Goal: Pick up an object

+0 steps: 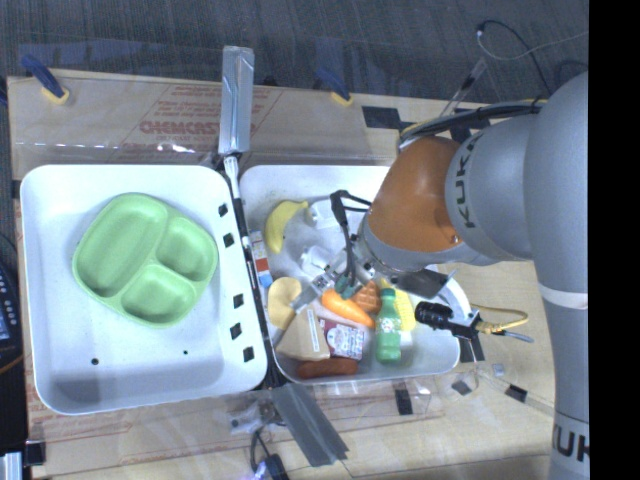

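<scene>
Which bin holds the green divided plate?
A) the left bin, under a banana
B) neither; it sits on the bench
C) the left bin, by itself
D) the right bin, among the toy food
C: the green divided plate lies alone in the left bin, while the banana is in the right bin.

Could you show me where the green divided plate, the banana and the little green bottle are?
green divided plate (145, 258): camera view, on the ridge between its compartments.
banana (281, 223): camera view, on its yellow middle.
green bottle (388, 339): camera view, on its body.
</scene>
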Controlling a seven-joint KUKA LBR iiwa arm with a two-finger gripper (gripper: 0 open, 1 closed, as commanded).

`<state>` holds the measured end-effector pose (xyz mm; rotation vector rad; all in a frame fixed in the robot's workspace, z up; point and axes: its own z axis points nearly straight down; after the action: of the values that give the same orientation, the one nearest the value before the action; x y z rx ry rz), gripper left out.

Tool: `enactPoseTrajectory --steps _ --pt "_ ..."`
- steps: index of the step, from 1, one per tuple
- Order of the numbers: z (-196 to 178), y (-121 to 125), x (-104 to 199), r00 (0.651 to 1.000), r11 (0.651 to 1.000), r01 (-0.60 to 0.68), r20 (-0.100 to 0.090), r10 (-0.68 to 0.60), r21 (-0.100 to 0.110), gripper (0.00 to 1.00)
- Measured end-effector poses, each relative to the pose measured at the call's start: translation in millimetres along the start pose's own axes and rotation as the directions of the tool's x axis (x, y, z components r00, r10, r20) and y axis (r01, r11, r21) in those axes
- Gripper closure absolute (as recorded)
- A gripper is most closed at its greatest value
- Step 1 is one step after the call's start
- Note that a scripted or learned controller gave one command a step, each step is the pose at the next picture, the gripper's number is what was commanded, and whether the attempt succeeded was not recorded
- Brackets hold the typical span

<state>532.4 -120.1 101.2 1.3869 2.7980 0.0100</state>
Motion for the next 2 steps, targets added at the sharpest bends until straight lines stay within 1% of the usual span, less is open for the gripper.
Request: enactPoseTrajectory --steps 1,2 --pt "-10.3 0.1 -3.9 1.000 1.000 0.001 0.013 -0.001 -0.002 1.00" --pt "2.0 -5.1 -25.5 1.000 1.000 0.031 0.002 -0.031 0.000 1.00"
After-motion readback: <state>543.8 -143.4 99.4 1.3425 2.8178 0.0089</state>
